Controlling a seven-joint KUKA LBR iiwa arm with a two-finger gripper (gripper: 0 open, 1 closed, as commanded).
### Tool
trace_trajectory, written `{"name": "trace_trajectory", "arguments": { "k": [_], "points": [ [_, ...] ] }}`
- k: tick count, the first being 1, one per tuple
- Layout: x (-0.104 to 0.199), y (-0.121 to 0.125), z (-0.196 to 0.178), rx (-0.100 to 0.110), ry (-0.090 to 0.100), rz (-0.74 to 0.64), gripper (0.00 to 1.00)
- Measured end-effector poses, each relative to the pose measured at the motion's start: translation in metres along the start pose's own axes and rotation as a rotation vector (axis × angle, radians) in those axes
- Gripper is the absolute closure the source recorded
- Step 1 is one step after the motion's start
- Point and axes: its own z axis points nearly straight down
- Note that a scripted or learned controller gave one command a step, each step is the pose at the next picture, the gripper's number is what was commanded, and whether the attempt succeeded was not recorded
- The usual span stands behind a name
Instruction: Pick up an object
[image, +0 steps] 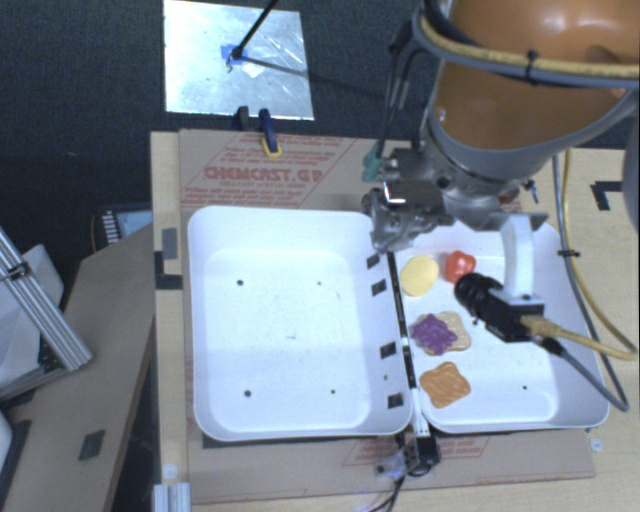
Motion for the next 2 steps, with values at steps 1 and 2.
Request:
{"name": "trace_trajectory", "arguments": {
  "k": [1, 2],
  "points": [
    [0.017, 0.007, 0.114, 0.010, -0.004, 0.007, 1.00],
    [-0.003, 0.000, 0.074, -0.002, 0.000, 0.009, 1.00]
  ]
}}
